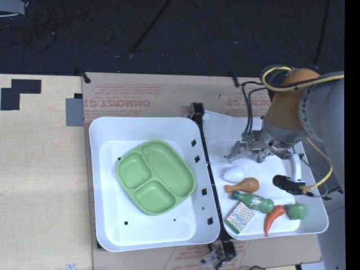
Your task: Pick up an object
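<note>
On the bench (pixel 39 167), two shallow white bins sit side by side. The left bin (pixel 95 179) holds one item, a green divided plate (pixel 154 176), lying flat near its centre. The right bin (pixel 225 134) holds the smaller items, grouped in its near half. The arm (pixel 323 111) reaches in from the right and places the gripper (pixel 246 152) low over the far half of the right bin. The fingers stand apart with nothing between them. Items in descending size: a green bottle (pixel 253 201) on its side; an orange-brown drumstick (pixel 244 185) just beyond the bottle; a red-orange chili (pixel 273 218) near the front rim; a checkered packet (pixel 239 216) beside the bottle's base end; a white egg (pixel 233 174) just beside the drumstick; a small green piece (pixel 296 210) at the chili's tip. The egg lies nearest to the gripper, slightly toward the camera and toward the divider. Assessment: the step in hand is the approach, and no grasp is made yet. The next move calls for a short shift toward the egg, a descent with the fingers straddling it, then closure. Caution: the egg is round and smooth, and the drumstick lies close, so an off-centre closure is likely to push the egg aside.
</note>
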Robot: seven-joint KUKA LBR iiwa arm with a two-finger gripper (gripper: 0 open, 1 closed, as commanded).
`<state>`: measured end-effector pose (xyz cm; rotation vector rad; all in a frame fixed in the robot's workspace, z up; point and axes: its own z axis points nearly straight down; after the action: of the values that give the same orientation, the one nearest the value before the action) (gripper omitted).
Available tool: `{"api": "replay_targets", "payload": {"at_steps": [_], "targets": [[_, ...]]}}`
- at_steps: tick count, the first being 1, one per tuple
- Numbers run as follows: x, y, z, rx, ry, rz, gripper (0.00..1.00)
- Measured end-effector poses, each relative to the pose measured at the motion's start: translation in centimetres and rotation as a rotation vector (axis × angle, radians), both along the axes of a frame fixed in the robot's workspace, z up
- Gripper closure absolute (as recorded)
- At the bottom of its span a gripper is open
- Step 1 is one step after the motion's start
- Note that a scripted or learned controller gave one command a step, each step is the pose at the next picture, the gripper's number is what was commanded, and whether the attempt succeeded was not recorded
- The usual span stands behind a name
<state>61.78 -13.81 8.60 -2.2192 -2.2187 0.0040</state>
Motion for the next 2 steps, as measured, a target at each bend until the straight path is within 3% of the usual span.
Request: {"api": "replay_targets", "payload": {"at_steps": [1, 2], "targets": [[0.0, -0.1, 1.1, 0.000, 0.000, -0.003, 1.00], [-0.5, -0.8, 7.0, 0.000, -0.003, -0.005, 1.00]]}}
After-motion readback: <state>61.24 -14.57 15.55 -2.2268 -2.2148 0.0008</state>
